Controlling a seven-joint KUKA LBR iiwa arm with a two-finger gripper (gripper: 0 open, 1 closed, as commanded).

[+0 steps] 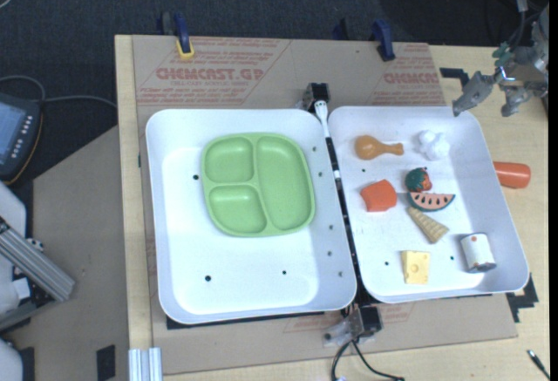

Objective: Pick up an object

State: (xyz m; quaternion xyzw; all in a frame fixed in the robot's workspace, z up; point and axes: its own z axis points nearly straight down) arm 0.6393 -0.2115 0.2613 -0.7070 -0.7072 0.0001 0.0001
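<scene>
The right bin (488, 153) holds several toy foods: an orange drumstick (377, 146), a white crumpled lump (431, 143), an orange-red block (378, 195), a red-and-green fruit (418, 179), a watermelon slice (432, 200), a cone (428, 224), a cheese wedge (417, 267) and a small white can (476, 251). My gripper (486, 100) hovers beyond the bin's back right corner, open, with nothing between its fingers. It is well clear of every object.
The left bin (174, 266) holds a green divided plate (259, 183). An orange cylinder (512, 173) lies outside the right bin's right wall. Blue clamps (182, 32) hold the board's back edge.
</scene>
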